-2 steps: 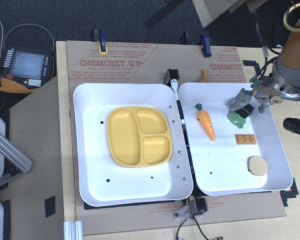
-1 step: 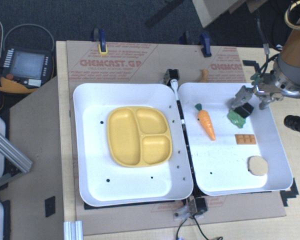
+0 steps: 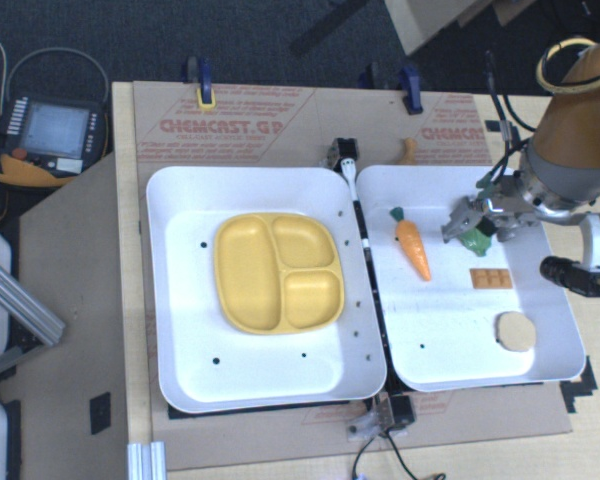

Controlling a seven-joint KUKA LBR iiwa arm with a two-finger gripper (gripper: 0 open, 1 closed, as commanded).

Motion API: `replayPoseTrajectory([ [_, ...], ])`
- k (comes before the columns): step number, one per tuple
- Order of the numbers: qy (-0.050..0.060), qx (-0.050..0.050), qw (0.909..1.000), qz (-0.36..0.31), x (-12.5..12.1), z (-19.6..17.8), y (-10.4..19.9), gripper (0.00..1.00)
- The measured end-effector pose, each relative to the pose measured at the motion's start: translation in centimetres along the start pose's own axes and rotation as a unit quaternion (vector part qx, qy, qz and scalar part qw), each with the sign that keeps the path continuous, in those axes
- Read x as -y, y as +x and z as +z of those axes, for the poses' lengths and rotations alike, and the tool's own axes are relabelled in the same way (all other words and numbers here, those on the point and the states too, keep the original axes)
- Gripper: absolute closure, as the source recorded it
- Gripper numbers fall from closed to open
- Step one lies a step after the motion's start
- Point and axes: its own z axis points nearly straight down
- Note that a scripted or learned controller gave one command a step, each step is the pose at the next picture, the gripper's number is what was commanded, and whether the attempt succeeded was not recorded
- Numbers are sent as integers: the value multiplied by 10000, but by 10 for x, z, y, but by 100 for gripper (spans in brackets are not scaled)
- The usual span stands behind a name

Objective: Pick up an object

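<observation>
You had the gripper [image 3: 477,230] down over a green object [image 3: 474,240] right of the toy carrot [image 3: 413,249], apparently mid-grab, though I couldn't tell its jaws' state.

Grey arm [image 3: 570,138] from the right, wrist angled down, gripper [image 3: 477,230] low.
</observation>
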Motion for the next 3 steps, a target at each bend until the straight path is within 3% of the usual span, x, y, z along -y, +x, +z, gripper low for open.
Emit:
replayPoseTrajectory([
  [1, 13, -3, 10000, 2, 5, 64, 2, 0],
  [2, -11, 6, 10000, 4, 5, 97, 2, 0],
  [3, -30, 11, 10000, 4, 4, 85, 2, 100],
])
